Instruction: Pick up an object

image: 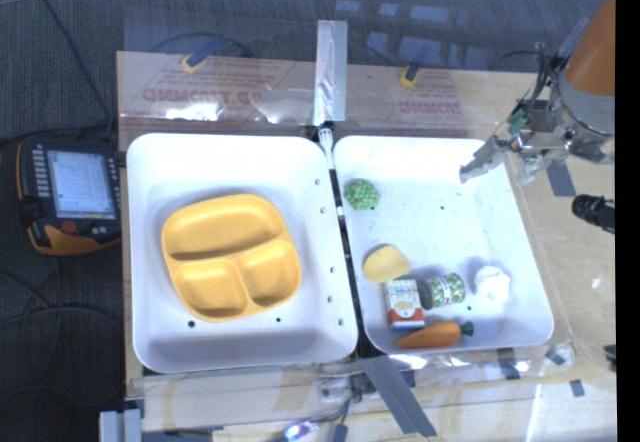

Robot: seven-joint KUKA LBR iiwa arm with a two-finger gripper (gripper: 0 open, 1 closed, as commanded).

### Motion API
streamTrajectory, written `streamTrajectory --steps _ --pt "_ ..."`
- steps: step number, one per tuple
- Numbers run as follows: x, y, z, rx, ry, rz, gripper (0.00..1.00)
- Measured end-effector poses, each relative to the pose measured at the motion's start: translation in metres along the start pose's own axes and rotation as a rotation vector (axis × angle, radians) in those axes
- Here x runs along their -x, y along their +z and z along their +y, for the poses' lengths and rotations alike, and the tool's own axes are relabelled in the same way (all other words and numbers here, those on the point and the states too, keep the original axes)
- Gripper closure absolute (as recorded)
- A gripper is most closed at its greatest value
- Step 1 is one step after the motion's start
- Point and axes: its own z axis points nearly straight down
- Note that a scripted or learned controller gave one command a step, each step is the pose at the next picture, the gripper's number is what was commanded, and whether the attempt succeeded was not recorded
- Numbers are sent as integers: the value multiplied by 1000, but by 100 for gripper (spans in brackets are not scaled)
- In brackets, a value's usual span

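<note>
The right bin (520, 230) holds several small items. A green bumpy ball (362, 194) lies near its left wall. A yellow lemon-like piece (385, 262), a red and white carton (403, 302), a small jar of green bits (442, 290), a white lump (491, 282) and an orange carrot (433, 334) cluster at the front. My gripper (518, 170) hovers over the bin's far right corner, well away from all of them. It is open, its fingers (478, 163) splayed, with nothing between them.
A yellow divided tray (231, 255) lies in the left bin (150, 330). A handheld control pendant (68, 192) lies on the floor to the left. A black part (597, 210) sticks in beside the right bin's rim.
</note>
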Motion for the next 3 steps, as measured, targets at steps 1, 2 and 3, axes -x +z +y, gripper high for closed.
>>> streamTrajectory --steps 1,2,3 --pt "-74 64 -65 -3 53 1 0" --pt "-79 87 -83 -2 184 2 0" --pt "-92 168 -94 4 120 1 0"
